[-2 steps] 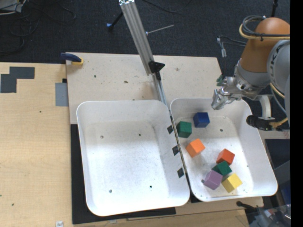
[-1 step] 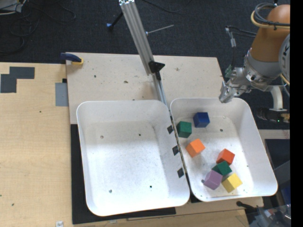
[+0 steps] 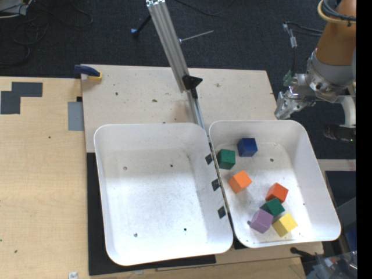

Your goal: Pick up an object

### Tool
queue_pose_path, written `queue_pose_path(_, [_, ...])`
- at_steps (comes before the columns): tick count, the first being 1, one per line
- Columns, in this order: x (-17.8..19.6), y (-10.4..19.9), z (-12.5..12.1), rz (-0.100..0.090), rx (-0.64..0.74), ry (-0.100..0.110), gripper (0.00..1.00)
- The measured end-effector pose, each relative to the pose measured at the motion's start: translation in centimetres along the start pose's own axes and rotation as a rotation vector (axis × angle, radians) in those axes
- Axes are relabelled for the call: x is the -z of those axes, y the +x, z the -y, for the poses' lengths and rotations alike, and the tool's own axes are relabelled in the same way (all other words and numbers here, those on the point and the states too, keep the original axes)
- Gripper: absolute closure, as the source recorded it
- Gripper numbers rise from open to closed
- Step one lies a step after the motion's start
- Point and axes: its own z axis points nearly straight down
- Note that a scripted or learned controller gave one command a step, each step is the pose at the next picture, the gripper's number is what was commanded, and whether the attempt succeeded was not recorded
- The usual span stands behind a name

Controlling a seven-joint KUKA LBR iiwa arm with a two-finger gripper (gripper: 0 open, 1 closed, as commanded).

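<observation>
At upper right of the frame, above the far rim of the right bin (image 3: 314, 156): the gripper (image 3: 285, 110), nothing between its fingers, spread or pressed together impossible to tell. Lower in that bin, all loose: blue cube (image 3: 247, 146), green cube (image 3: 226, 158), orange cube (image 3: 239, 181), red cube (image 3: 277, 192), dark green cube (image 3: 272, 207), purple cube (image 3: 261, 220), yellow cube (image 3: 284, 224). Left bin (image 3: 116, 156) alongside.

Seven small cubes lie loose in the right bin (image 3: 317, 173), right of frame: blue cube (image 3: 247, 146), green cube (image 3: 226, 158), orange cube (image 3: 239, 181), red cube (image 3: 277, 192), dark green cube (image 3: 271, 207), purple cube (image 3: 261, 220), yellow cube (image 3: 284, 224).
</observation>
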Motion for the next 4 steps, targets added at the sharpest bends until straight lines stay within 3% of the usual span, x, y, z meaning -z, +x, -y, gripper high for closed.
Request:
queue_pose_path(1, [-1.1,5.3,0.9,-0.003,0.002,0.007,1.0])
queue_pose_path(3, [-3.7,15.1,0.3,-0.002,0.002,0.008,1.0])
queue_pose_path(4, [-2.9,19.6,0.6,-0.002,0.002,0.005,1.0])
